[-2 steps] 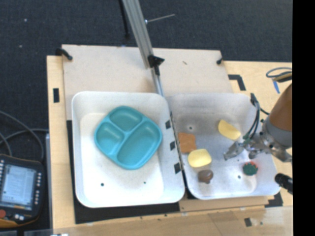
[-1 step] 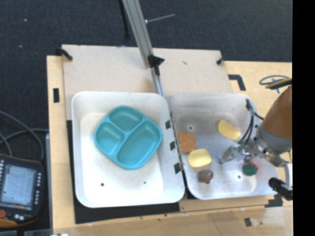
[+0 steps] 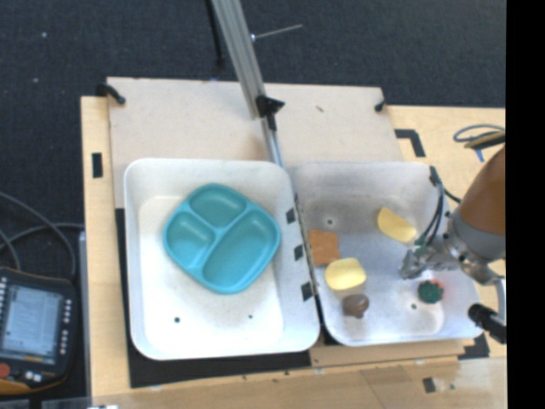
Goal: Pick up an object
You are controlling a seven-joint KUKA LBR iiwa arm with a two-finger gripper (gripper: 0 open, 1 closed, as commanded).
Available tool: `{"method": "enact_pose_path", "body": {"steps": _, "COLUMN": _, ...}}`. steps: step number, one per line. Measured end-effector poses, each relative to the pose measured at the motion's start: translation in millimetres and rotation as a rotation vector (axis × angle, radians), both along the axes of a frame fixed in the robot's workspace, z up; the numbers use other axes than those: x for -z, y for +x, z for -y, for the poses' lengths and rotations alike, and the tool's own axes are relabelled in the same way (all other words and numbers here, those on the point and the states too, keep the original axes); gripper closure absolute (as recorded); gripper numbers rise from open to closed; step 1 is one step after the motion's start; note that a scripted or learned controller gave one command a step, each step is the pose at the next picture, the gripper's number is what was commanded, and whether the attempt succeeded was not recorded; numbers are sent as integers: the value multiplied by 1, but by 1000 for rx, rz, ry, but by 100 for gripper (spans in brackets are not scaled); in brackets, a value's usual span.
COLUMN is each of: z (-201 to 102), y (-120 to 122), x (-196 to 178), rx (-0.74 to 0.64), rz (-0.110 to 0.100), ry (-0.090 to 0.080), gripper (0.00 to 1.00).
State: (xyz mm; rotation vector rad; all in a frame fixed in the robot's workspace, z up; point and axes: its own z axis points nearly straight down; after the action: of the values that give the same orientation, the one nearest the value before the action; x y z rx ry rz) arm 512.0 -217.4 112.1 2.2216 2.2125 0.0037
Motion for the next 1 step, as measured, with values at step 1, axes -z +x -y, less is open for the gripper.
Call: {"method": "enact_pose_path", "body": {"steps": 1, "z": 2, "y": -6, "x": -48, "rx": 1, "rz": 1, "ry": 0, "gripper": 100}}
